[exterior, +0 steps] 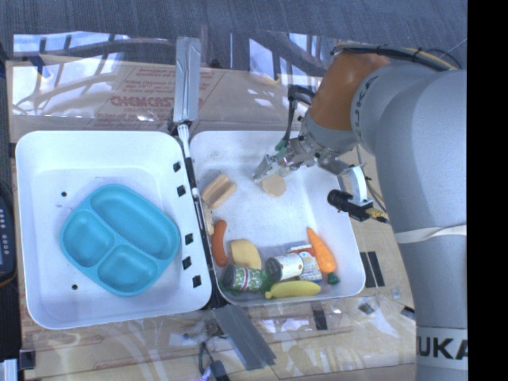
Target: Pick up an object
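On the left side of the frame sits the left bin [32, 213], and inside it lies a blue divided plate [119, 238], well apart from any action. Moving right, past the rim where both bins meet, the right bin [238, 145] holds the toys. Near its left wall I see a tan block [218, 190], and below it an orange sausage-like piece [219, 242]. Along the lower wall the things are crowded: a yellow piece [245, 253], a green can [247, 278], a tin can [290, 267], a banana [294, 290] and a carrot [321, 249], many of them touching.

In the upper middle of this bin, the gripper [272, 167] is low over the floor, and a small beige piece [275, 186] lies just under its tips. This piece seems to be the target. Whether the jaws are apart or together I cannot tell; the metal parts blur together there.

My worry is that the beige piece is small and flat, so the tips may close above it or push it sideways over the smooth floor, and the grasp comes up with nothing.
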